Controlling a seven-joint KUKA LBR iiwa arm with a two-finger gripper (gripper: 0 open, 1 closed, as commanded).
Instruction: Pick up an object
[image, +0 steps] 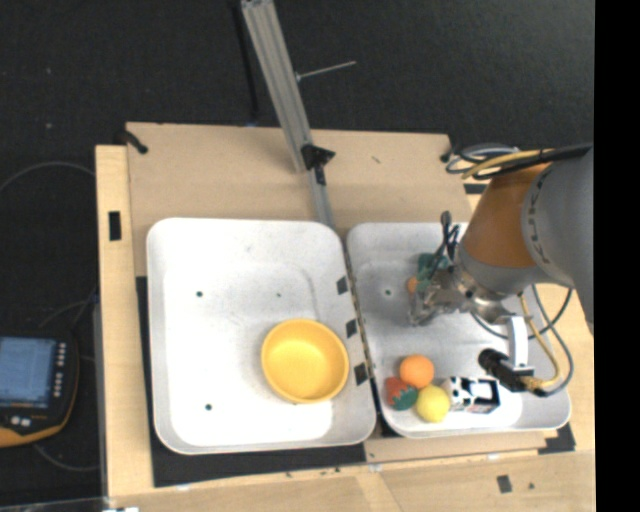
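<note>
White plastic forms the two shallow bins that sit side by side on the tan table (240, 170), their inner walls touching along the centre line. The left bin (220, 270) carries a yellow bowl (305, 360), upright, near its lower right corner and close to the dividing wall. The right bin (385, 260) carries a cluster of small objects along its near edge: an orange ball (417, 371), a yellow ball (433, 404) just below it and touching or nearly touching it, a small red-and-green object (401, 396) pressed against the left of the two balls, and a black-and-white box (472, 394) just to the right of the yellow ball. The grey arm (560, 220) with its orange band (500, 225) enters from the right and reaches down into the upper middle of the right bin. The jaws (428, 295) are positioned low over the bin floor, well apart from the cluster of objects at the near edge. A small orange and green shape appears at the jaws, but it is too small and blurred to identify. It cannot be told how far the jaws are open, nor whether anything is held between them. A dark cable (545, 350) loops from the wrist over the right side of the bin. A metal pole (285, 90) slants across the table behind the bins.
</note>
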